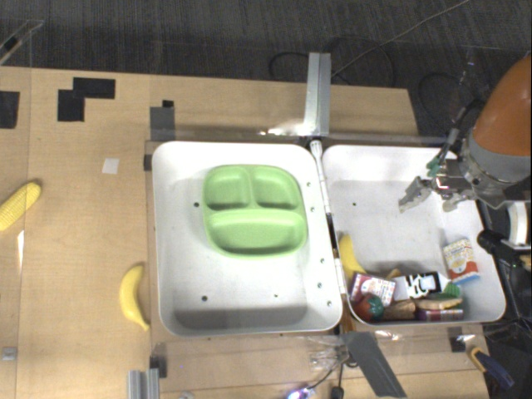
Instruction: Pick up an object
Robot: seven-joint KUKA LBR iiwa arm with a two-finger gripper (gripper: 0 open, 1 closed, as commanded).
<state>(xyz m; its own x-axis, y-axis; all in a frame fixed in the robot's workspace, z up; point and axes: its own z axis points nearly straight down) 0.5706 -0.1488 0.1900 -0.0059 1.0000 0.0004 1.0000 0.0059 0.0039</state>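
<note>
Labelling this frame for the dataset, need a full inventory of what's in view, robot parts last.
bins: 2, white, side by side on the bench
divided plate: 1, green, in the left bin
banana: 1, yellow, right bin, against its left wall
small carton: 1, white with red and blue, right bin, near its right wall
pile of packaged items: several, mixed colours, along the right bin's near edge; exact count unclear
second banana: 1, yellow, on the bench left of the bins
corn cob: 1, yellow, at the bench's far left edge
arm: 1, grey with orange band, entering from the right
hand: 1, above the right bin's far part
</note>
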